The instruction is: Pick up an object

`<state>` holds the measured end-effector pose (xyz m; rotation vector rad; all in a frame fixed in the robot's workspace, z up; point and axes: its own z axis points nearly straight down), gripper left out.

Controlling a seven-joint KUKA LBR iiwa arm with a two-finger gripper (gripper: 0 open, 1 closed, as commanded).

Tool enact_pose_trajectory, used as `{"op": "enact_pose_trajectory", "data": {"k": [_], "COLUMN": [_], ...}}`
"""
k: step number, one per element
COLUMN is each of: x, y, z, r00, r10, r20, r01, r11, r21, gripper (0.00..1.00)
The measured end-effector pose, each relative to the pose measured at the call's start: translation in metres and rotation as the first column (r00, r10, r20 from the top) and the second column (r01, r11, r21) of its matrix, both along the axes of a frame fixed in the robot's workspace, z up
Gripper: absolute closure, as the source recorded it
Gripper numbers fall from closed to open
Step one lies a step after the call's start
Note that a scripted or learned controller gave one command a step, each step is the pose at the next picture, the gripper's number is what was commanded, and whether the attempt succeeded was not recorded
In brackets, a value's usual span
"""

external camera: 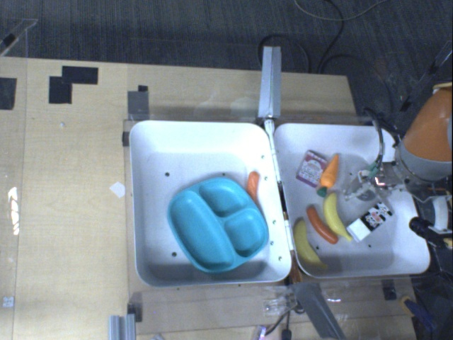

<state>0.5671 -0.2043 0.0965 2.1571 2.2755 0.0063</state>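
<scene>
Over the right bin (417, 257) with the gripper (362, 187), jaws too blurred to tell whether apart or closed, just beside a banana (335, 217), sausage (322, 224) and small carton (370, 222).

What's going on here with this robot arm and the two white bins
A grey arm with an orange band reaches from the right into the right-hand white bin, its gripper low among toy food: two yellow bananas, a red sausage, an orange carrot, a small pink packet and a black-and-white box. Nothing is visibly held. The left bin holds a blue divided plate.
</scene>
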Motion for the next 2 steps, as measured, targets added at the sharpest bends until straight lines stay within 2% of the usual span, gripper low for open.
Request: {"op": "enact_pose_trajectory", "data": {"k": [1, 2], "x": [-0.0001, 0.0020], "y": [-0.0002, 0.0030], "z": [-0.0001, -0.0075], "r00": [1.000, 0.988], "r10": [0.000, -0.154], "r20": [0.000, 0.003], "r01": [0.000, 0.154], "r11": [1.000, 0.988], "r21": [0.000, 0.006], "gripper": [0.00, 0.00]}}
